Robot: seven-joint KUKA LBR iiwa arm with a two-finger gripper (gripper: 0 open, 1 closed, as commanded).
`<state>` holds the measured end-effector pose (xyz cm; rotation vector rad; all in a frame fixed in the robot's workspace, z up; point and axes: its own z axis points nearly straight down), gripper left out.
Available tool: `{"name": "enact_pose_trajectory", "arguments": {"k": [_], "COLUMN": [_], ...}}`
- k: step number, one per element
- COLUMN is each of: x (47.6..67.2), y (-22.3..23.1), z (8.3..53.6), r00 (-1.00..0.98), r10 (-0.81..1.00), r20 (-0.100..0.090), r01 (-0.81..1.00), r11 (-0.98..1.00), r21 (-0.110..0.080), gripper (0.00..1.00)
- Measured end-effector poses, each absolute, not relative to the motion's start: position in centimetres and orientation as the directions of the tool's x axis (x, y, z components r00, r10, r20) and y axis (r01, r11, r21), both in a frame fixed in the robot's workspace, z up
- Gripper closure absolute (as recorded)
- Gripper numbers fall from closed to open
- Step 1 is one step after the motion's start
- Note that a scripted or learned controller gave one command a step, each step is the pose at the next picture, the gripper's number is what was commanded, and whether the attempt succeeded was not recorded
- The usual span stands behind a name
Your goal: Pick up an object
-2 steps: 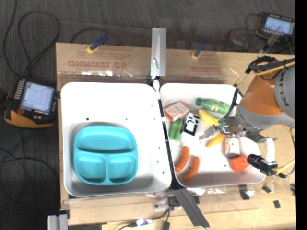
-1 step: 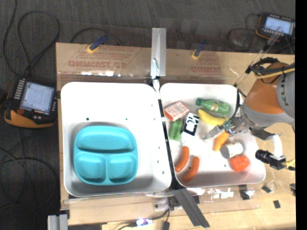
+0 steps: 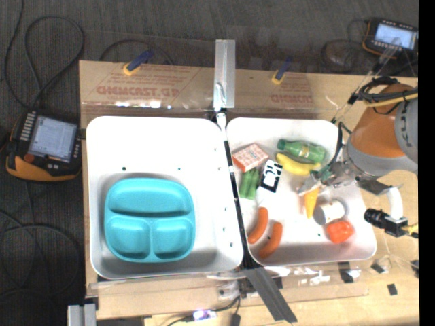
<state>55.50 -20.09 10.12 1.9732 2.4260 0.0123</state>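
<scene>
Two shallow white plastic bins w/ rounded corners sit side by side on a brown cardboard-covered bench. Left bin (image 3: 122,141) holds a turquoise divided tray (image 3: 149,219), smooth, rounded-rectangle, three compartments.

Right bin (image 3: 353,250) has the clutter: green bottle (image 3: 302,148) lying on its side near the back wall, glossy; yellow banana (image 3: 293,164) just in front of it, touching or nearly so; flat pinkish-red box (image 3: 249,156) w/ printed top, back left; dark green block (image 3: 249,183) by the left wall; black-and-white card (image 3: 271,176) tilted, between block and banana. Two orange-red sausage shapes (image 3: 257,225) and (image 3: 271,239) lie side by side at front left, smooth, curved. Small orange cone-like piece (image 3: 310,202) mid-bin, white cylinder cup (image 3: 329,212) on its side beside it, round orange-red tomato-like ball (image 3: 340,231) touching the cup's front.

Grey arm w/ orange band comes in from the right; gripper (image 3: 331,175) is low over the bin's right-middle, just beside the cone piece and above the cup. Can't tell how wide it's set or whether anything is in its grasp
</scene>
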Motion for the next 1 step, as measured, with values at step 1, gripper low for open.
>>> {"name": "enact_pose_trajectory", "arguments": {"k": [1], "x": [57.85], "y": [-14.43], "z": [18.64], "r00": [-0.121], "r10": [0.993], "r20": [-0.001], "r01": [0.993], "r11": [0.121], "r21": [-0.002], "gripper": [1.00]}}
